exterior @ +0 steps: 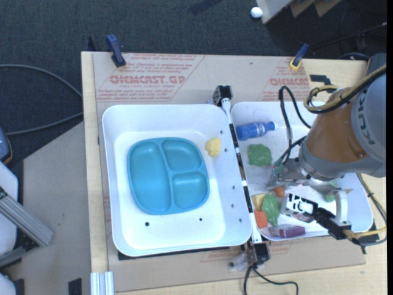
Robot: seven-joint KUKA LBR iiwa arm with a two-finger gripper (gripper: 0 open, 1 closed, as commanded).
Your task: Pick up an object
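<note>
My gripper point(279, 182) hangs low in the right bin point(258, 111), under the orange-banded wrist. Right beside its tip lie a small orange piece point(280, 192), a green object point(271, 208) and a yellow-orange piece point(258, 200). A green leafy item point(259, 154) sits just to the upper left of the tip, and a blue bottle point(253, 129) lies farther back. A purple item point(290, 231) rests at the bin's front. The arm hides the bin's right half.
The left bin point(116, 183) holds a blue divided plate point(169, 174) and a small yellow object point(213, 146) near its right wall. A black divider rail point(238, 165) runs between the bins. Cables loop over the arm at right.
</note>
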